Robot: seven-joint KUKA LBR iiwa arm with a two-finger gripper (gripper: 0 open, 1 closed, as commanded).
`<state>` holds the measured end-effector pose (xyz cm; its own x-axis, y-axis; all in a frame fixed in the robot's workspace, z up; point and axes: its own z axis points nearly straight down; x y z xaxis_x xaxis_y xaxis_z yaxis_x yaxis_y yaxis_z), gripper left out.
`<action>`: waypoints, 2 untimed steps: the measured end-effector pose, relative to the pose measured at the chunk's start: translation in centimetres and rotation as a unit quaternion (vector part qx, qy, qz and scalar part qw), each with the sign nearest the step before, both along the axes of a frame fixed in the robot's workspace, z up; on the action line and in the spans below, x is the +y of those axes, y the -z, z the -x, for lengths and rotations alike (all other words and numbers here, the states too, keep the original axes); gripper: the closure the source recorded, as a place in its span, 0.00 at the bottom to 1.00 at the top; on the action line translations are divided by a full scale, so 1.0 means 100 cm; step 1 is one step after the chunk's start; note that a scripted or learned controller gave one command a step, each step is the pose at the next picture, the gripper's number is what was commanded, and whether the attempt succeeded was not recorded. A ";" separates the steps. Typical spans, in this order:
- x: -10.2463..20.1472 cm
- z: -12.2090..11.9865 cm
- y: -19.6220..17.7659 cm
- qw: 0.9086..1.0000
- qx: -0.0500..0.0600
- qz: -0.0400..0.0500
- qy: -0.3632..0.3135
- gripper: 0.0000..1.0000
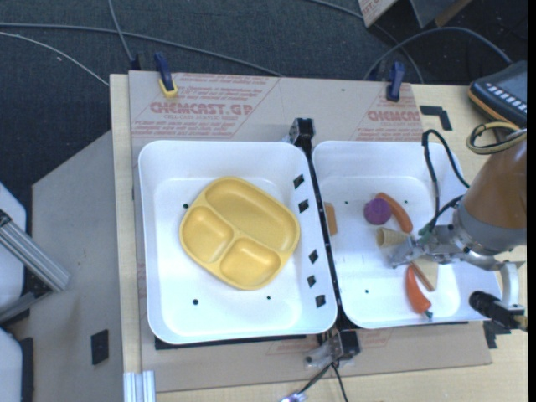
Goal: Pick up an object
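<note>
Red "CHEMCAST GP" lettering marks the board (209,107) behind both bins.

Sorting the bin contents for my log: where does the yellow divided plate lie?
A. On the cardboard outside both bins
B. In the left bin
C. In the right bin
B: the yellow divided plate lies flat in the left bin, apart from the small food items in the right bin.
</note>
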<state>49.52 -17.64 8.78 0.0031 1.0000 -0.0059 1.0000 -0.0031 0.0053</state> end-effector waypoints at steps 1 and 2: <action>0.001 -0.003 -0.014 1.000 -0.004 0.000 -0.002 1.00; -0.001 -0.006 -0.057 1.000 0.000 -0.002 -0.002 1.00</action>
<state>50.16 -17.75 14.49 -0.0007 1.0000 -0.0017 1.0000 0.0007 0.0048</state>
